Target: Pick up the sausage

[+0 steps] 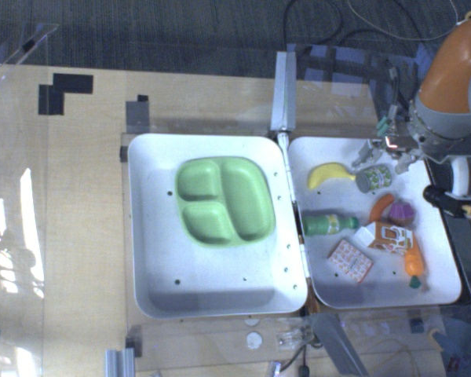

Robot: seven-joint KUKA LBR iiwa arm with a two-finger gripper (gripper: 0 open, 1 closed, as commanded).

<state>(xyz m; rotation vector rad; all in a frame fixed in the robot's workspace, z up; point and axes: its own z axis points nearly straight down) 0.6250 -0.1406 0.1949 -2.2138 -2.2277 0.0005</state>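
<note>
The gripper (pixel 385 154) is hovering over the right bin's (pixel 447 289) far edge, fingers spread and grasping nothing. The sausage (pixel 381 207) is lying mid-bin beside a purple toy (pixel 402 212), untouched; the pickup appears not yet begun.

The grey KUKA arm with the orange band above its wrist (pixel 455 61) enters from the right edge and angles down and leftward. Its two-finger metal gripper (pixel 386 157) points downward, the fingers (pixel 367 154) spread apart with nothing visible between them.
</note>
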